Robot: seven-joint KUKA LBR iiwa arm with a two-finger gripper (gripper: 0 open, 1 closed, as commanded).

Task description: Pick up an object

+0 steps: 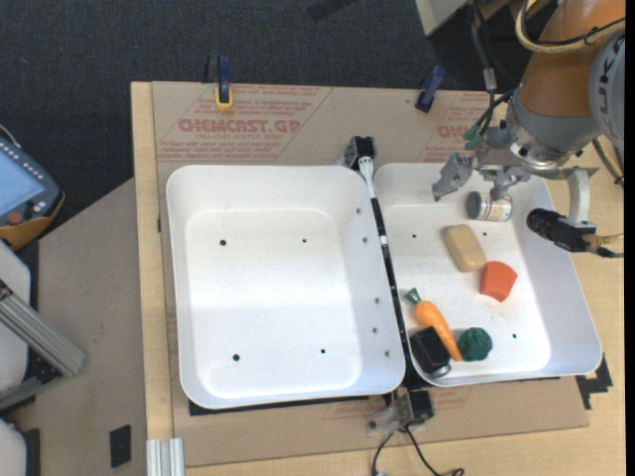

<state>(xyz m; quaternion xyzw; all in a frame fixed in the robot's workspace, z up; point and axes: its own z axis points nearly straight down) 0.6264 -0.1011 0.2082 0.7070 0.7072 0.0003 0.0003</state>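
My gripper (477, 183) hangs over the far part of the right bin (556, 315), its fingers spread open with nothing between them. Just below it a small silver and white cylinder (488, 207) lies on the bin floor. Further toward the front lie a tan block (463, 247) and an orange-red block (498, 280). At the bin's front left sit an orange carrot (434, 320), a black object (430, 351) and a dark green ball (475, 342).
The left bin (198, 266) stands beside the right one, divided from it by a black strip (380, 236). A black cable end (558, 227) sticks out over the right bin's right rim. Clamps (222, 77) hold the cardboard base at the back.
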